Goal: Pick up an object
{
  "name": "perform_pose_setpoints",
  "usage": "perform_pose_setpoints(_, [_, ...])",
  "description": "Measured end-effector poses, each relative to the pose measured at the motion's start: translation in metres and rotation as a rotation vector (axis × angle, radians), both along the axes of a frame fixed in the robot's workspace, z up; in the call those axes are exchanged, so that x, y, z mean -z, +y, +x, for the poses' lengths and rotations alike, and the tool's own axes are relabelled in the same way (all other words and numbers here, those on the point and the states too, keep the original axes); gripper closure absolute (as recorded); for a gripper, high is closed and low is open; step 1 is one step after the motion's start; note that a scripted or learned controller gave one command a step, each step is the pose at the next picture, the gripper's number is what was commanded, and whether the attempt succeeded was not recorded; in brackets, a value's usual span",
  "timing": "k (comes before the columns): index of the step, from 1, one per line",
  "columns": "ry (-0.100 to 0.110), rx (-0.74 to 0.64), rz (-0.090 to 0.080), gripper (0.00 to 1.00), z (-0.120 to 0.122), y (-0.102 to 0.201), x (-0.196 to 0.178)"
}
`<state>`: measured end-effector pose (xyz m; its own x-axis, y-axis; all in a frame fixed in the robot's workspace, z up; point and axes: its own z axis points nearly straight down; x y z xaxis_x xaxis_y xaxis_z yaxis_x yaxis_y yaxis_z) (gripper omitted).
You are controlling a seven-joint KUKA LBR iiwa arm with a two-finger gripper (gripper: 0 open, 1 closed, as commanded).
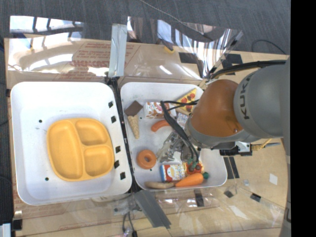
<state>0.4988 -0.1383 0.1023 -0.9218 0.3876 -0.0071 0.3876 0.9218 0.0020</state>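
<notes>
- Right now the doughnut lies in the right bin, near its left wall, beside a juice carton and a carrot.
- The tool hangs just right of the doughnut; whether it is open or closed cannot be told.
- A yellow divided tray sits in the left bin.

1. I see dark grey ribbed carpet along the far side, well beyond the tool.
2. The bench is brown cardboard under glossy clear sheeting catching bright glare.
3. Grey tape strips cross the bench.
</notes>
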Motion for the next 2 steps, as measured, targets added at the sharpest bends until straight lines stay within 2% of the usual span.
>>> perform_pose_setpoints(1, [0.005, 0.292, 0.001, 1.0, 0.021, -0.019, -0.047])
perform_pose_setpoints(2, [0.007, 0.407, 0.002, 1.0, 0.071, -0.033, -0.039])
